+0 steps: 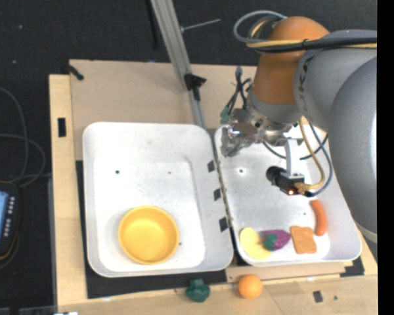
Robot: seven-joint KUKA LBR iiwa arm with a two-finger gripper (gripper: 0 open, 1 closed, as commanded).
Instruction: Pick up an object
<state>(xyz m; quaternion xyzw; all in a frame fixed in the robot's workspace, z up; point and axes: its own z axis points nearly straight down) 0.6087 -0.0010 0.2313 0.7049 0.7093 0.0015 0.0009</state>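
Observation:
My gripper (231,140) hangs over the far left corner of the right bin (249,195), under the orange wrist band. Nothing shows between its fingers. Along the right bin's near edge lie a pale yellow piece (249,241), a purple and green toy (274,240) and an orange block (304,239). An orange-red sausage-shaped toy (320,217) lies against the bin's right side. All of these sit well below the gripper, toward the front of the bench. In the left bin (144,156) a yellow bowl (148,234) rests near the front.
An orange ball (249,286) and a small green object (197,291) lie on the bench in front of the bins. A slanted metal rail (177,51) runs down to the gap between the bins. Cables loop around the wrist. A tablet sits at far left.

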